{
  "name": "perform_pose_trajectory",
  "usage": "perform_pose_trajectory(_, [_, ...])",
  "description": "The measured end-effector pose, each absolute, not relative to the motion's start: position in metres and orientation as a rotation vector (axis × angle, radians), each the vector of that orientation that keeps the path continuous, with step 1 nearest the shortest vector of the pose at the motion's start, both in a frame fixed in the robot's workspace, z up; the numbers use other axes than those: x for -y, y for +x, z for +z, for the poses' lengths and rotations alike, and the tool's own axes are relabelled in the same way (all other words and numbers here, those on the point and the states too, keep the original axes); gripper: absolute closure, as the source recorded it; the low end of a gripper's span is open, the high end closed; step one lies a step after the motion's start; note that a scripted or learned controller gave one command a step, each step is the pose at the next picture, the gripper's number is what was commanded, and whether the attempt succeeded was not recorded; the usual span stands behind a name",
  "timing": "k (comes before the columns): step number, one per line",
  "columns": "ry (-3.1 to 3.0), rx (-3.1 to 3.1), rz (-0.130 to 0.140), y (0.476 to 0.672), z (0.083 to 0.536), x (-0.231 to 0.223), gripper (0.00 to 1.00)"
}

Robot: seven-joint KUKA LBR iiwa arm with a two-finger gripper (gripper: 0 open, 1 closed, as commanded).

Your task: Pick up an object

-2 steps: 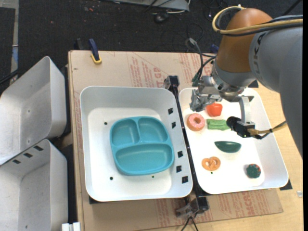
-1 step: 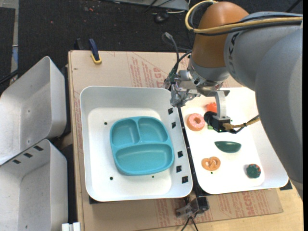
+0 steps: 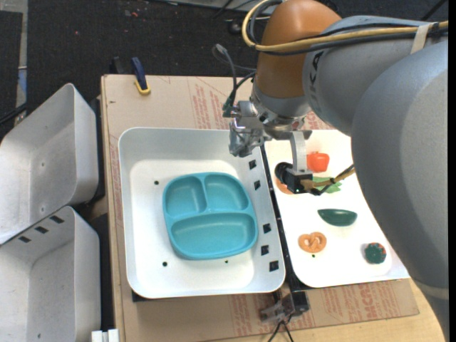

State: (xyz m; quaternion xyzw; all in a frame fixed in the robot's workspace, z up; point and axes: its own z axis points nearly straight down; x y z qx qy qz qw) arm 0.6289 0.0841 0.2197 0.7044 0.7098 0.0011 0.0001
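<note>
Currently the gripper (image 3: 241,144) hangs over the far right corner of the left bin (image 3: 135,191); its state cannot be told. Judged step: approach. The teal plate (image 3: 210,216) lies inside; next, descend onto its rim.

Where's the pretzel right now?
In the camera view, the pretzel lies in the right bin near its front edge, below the dark green bowl, left of the green ball.

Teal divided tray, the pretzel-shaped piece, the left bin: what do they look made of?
Teal divided tray: likely moulded plastic with a satin finish; even colour, rounded ridges, soft sheen.
Pretzel-shaped piece: possibly toy plastic or rubber, tan-orange; too small to be sure.
Left bin: probably thin white plastic, smooth; rounded corners, flared walls.
</note>
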Motion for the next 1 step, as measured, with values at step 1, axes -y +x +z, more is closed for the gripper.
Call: perform_pose_trajectory(1, [2.217, -2.225, -0.001, 0.6287, 0.2195, -0.0807, 0.0])
